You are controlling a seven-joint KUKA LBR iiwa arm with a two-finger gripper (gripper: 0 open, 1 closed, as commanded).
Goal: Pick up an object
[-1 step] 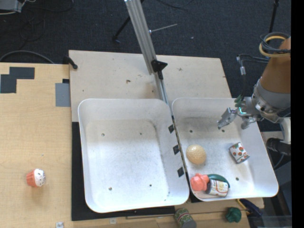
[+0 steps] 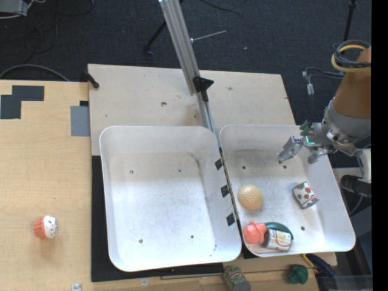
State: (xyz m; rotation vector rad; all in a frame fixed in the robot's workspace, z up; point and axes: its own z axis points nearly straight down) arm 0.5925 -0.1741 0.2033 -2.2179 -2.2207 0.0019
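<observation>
Right bin (image 2: 339, 238), near wall: a bottle with a red cap (image 2: 267, 235) lies on its side. Beyond it rest a tan ball (image 2: 250, 197) and, well apart to the right, a small printed packet (image 2: 305, 195). Farther back, the arm (image 2: 351, 105) enters from the right over the bin's far right rim, wrist angled down and leftward. The hand (image 2: 301, 151) hangs above bare bin floor with fingers spread, pinching nothing. Left bin (image 2: 109, 162) adjoins.

White bins (image 2: 163, 139), tan ball (image 2: 250, 196), red-spotted white packet (image 2: 305, 195), red-capped bottle (image 2: 267, 235), green toy (image 2: 297, 274).
</observation>
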